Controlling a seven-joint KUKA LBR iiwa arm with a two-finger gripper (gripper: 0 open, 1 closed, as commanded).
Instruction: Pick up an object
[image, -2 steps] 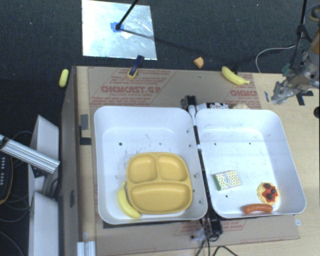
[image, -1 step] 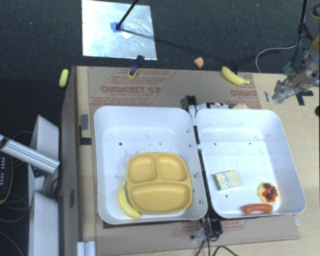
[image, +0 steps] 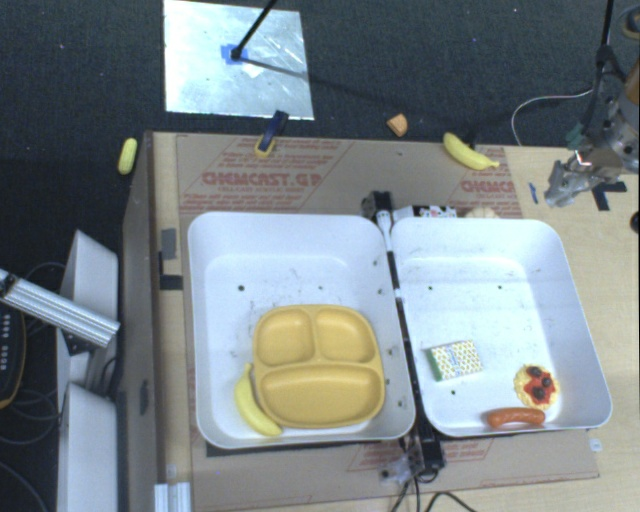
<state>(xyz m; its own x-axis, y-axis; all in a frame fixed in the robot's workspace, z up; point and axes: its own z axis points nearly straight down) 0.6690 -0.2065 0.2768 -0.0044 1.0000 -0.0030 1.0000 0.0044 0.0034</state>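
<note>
Handling: every candidate is judged light and rigid, likely toy food of smooth plastic — slippery under narrow fingers.
Hold: the sausage (image: 516, 418) is best taken across its short width at mid-length; the green sponge-like block (image: 455, 359) across its two long sides.
Look: the sausage is orange-red and slightly curved; the block is pale green and speckled; a round pizza piece (image: 536, 384) is yellow with dark red toppings.
Place: all three lie in the right bin (image: 480, 250), toward its near edge, each apart from the others.
Left bin (image: 290, 245): a yellow divided plate (image: 318, 364) with a banana (image: 254, 403) touching its left rim.
Pincer (image: 572, 180): seen at the upper right over the worktop (image: 250, 165), outside both bins, nothing between its fingers — open or closed cannot be told.
</note>
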